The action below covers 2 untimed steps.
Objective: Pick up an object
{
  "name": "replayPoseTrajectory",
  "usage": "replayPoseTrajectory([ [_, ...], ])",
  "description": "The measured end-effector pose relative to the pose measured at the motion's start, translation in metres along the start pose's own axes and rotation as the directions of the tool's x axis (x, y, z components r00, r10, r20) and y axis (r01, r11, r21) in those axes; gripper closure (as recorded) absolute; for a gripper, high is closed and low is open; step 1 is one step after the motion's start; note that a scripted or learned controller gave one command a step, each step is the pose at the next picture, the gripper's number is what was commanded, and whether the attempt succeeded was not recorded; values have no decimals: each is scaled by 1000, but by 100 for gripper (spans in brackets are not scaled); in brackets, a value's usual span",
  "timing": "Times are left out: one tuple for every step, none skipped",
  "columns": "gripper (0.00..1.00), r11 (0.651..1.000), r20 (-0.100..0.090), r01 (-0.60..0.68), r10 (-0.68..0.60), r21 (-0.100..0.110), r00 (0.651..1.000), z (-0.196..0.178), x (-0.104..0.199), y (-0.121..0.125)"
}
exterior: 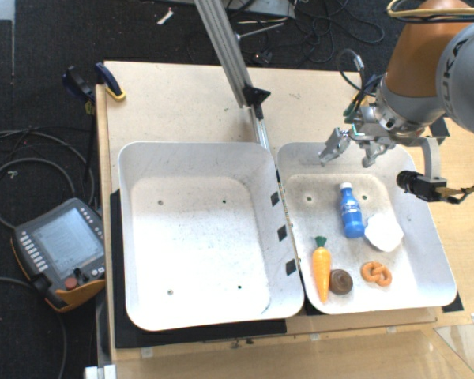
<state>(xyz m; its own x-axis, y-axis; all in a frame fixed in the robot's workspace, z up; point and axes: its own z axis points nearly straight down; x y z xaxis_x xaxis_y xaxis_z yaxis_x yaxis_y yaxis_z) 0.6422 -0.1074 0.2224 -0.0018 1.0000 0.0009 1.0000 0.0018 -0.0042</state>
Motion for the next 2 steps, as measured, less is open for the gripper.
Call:
replayPoseTrajectory([
  [0, 1000, 0, 0, 0, -3, 1000, -2, 0, 0],
  [0, 1000, 1, -4, 4, 2, 1000, 53, -9, -5],
])
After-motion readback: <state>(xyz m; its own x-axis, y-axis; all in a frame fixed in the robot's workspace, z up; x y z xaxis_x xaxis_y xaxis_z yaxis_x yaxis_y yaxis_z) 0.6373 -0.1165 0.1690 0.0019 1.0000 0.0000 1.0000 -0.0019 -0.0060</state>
